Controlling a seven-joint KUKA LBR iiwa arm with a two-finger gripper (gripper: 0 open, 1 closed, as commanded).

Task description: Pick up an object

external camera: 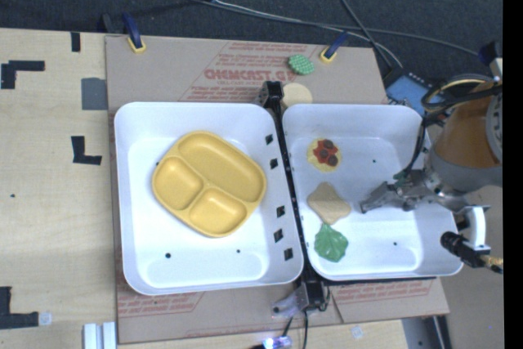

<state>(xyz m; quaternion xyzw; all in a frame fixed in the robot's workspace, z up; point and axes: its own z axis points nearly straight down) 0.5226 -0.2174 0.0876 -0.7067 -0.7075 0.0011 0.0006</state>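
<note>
In the right bin [384,120] lie a small round pizza toy with red topping [324,154], a tan bread-like piece [328,203] and a green leafy piece [330,243]. My gripper [369,202] hangs low over the right bin's middle, just right of the tan piece, with nothing visibly between its fingers. The grey arm with its orange band [470,135] comes in from the right.
A yellow divided plate [209,182] lies in the left bin [139,127]. Behind the bins, a green waffle-like piece [300,64] and a pale round piece [297,93] rest on the cardboard. Cables run across the dark floor at the back.
</note>
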